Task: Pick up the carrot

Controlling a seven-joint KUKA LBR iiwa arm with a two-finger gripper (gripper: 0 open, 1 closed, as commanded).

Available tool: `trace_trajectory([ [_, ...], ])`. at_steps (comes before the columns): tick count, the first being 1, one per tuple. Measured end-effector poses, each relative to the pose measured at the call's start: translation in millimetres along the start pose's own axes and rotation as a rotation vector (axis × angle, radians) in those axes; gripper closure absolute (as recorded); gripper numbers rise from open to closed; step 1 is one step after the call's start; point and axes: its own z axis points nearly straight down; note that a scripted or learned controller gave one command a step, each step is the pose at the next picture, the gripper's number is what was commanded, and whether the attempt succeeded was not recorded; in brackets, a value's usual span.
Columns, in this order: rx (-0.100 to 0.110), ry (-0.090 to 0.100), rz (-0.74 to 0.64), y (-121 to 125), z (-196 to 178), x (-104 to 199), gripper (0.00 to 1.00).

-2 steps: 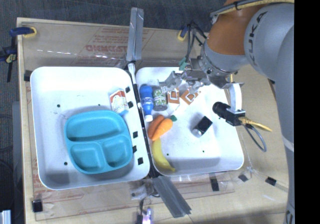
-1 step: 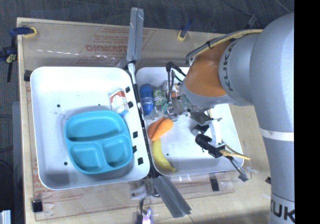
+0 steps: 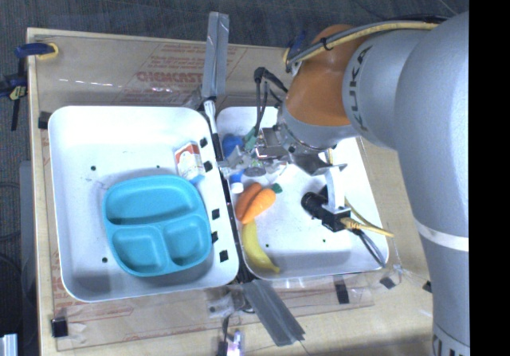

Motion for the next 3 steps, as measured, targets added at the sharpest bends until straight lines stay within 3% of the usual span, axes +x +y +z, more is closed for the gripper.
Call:
trace_trajectory([
  [1, -0.035, -0.006, -0.071, -29, 74, -34, 0.00],
  [2, -0.050, 0.012, -0.140, -30, 81, -45, 0.00],
  [3, -0.056, 0.015, -0.156, -34, 80, -47, 0.00],
])
